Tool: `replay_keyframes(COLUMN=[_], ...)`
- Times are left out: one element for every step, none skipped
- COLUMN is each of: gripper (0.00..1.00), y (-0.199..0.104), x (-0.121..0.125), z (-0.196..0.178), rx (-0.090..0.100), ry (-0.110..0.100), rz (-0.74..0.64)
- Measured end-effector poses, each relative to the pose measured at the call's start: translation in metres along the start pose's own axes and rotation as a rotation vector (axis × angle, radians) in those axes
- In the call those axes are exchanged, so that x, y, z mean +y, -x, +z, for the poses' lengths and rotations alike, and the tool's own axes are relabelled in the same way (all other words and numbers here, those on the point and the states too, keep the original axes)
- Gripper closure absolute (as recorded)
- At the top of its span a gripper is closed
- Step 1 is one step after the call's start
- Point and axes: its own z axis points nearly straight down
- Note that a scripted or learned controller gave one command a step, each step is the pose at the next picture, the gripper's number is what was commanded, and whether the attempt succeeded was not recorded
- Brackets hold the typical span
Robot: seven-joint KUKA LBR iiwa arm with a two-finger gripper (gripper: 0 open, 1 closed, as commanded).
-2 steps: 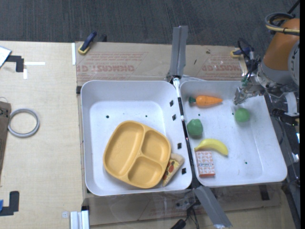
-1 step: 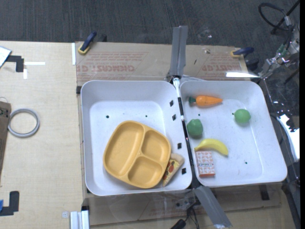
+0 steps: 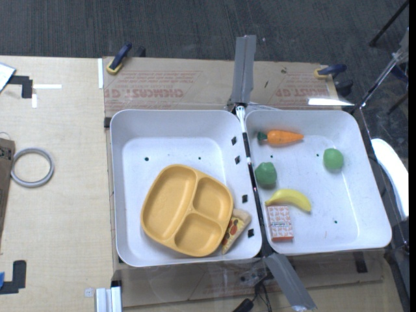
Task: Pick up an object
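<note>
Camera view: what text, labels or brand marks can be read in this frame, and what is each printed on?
"CHEMCATS" or similar, upside down in faded red print: brown cardboard sheet behind the white bins, left half; letters uncertain.
Matching red print on the cardboard's right half: too faint to read.
Small red-and-white carton in the right white bin: print too small to read.

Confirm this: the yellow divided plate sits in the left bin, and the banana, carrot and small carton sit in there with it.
Not quite. The camera view shows the yellow plastic divided plate in the left white bin, but the yellow banana, orange carrot and small red-and-white carton lie in the right white bin.
</note>
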Motion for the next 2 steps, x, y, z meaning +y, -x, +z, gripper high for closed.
replay_keyframes(gripper=[1.00,1.00], y=[0.0000,-0.0001], x=[0.0014,0.0029], z=[-0.0069,-0.0145], rx=[-0.002,-0.004], ry=[-0.002,-0.003], rz=[-0.004,-0.007])
